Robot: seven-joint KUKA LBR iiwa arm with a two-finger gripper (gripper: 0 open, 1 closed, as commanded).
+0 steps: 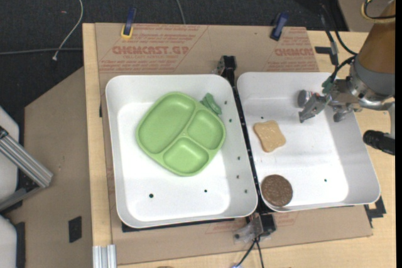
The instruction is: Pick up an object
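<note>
The arm (377, 59) reached in from the right, its orange band above the grey wrist, and bent down over the upper right part of the right bin (352, 194). The gripper (323, 107) hung over the white floor there, its grey fingers (308, 111) spread apart with nothing between them.

In the left bin (119, 154) lay a light green divided plate (181, 134) with three compartments, tilted on the diagonal. A small dark green piece (212, 103) touched its upper right edge; what it was could not be told.

In the right bin a tan slice of toast (269, 135) lay near the left wall, below and to the left of the gripper and apart from it. A round brown patty-like disc (277, 190) sat at the bin's lower left corner, well apart from the gripper.

The brown board (100, 72) beneath the bins carried red print reading "CHEMCAST GP" at the upper left and again, partly hidden, at the upper right. Two blue clamps (129, 22) held its far edge.
</note>
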